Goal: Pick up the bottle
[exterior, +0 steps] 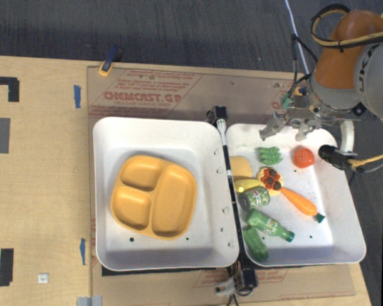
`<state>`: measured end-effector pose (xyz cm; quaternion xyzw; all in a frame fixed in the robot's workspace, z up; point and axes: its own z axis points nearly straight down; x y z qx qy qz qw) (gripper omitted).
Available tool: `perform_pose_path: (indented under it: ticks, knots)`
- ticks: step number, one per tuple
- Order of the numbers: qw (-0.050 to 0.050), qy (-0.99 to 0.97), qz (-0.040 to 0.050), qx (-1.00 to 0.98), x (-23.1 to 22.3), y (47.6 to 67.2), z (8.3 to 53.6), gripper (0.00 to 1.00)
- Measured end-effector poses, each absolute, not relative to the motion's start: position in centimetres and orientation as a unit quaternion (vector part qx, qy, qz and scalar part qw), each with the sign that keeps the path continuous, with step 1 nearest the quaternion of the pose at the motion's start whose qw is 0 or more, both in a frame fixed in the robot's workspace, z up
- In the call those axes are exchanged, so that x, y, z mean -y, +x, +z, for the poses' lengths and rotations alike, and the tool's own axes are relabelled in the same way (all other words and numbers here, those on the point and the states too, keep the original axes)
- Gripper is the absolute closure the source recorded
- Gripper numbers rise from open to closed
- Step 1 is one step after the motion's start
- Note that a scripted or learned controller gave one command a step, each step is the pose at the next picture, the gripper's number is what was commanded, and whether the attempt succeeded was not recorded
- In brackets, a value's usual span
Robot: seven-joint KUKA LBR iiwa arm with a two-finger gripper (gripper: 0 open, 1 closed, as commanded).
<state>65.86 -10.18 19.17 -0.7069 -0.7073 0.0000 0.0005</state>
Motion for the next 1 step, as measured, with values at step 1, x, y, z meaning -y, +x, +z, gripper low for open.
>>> perform_pose_path:
  ticks: [1]
  knots:
    - [0.001, -0.725, 0.0002, 0.689, 10.61, 64.35, 9.18, 0.0]
